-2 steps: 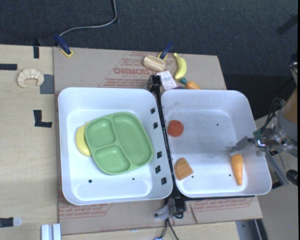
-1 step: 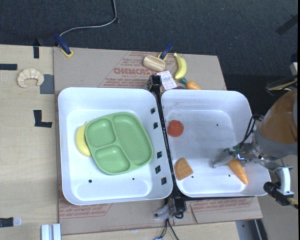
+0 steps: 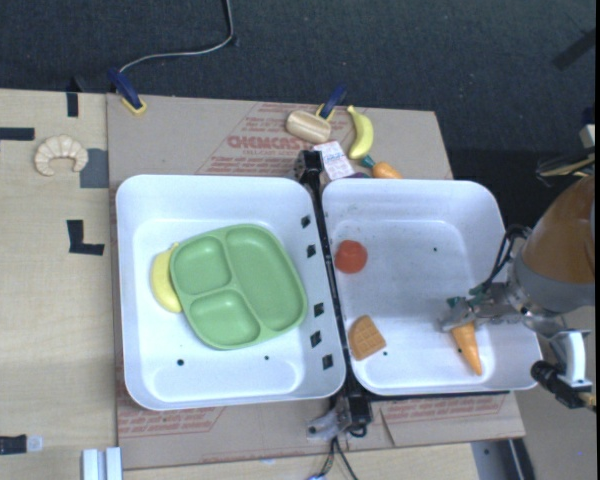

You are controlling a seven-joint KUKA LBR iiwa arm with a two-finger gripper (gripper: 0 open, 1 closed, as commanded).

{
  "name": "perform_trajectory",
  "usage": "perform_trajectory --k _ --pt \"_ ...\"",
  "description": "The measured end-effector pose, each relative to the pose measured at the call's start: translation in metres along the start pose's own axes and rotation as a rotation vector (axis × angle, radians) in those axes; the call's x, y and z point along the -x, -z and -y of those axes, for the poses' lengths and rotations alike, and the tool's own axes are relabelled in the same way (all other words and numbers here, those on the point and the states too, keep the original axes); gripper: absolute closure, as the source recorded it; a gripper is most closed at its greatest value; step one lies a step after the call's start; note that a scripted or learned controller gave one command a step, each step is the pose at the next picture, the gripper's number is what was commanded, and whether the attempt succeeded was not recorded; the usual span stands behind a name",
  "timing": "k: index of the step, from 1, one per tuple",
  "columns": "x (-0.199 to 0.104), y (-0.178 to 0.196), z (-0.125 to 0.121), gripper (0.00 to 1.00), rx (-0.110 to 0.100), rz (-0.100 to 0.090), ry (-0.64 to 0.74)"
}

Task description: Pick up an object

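Observation:
In the right bin, an orange carrot lies near the front right corner, pointing toward the front. My gripper reaches in from the right and sits right at the carrot's upper end, touching or nearly touching it. A red round piece rests near the right bin's left wall. An orange-brown cracker-like piece lies at the front left of that bin. The left bin holds a green divided plate, with a yellow banana partly tucked under the plate's left edge.
Behind the bins on the cardboard lie a bread roll, a second banana, a small orange item and a white card. A croissant sits at the far left. A cable runs across the dark floor at the back.

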State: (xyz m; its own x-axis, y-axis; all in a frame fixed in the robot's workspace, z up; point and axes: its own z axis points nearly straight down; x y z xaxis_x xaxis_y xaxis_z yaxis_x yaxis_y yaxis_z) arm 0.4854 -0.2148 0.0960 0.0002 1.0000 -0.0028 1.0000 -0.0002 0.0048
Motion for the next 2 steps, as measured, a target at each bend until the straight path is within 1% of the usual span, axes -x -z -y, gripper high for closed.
perform_trajectory --k 1,2 --pt "-0.09 -0.009 -0.025 1.0 0.0 -0.004 0.003" --pt "-0.175 0.089 -0.055 1.0 -0.003 -0.004 0.004"
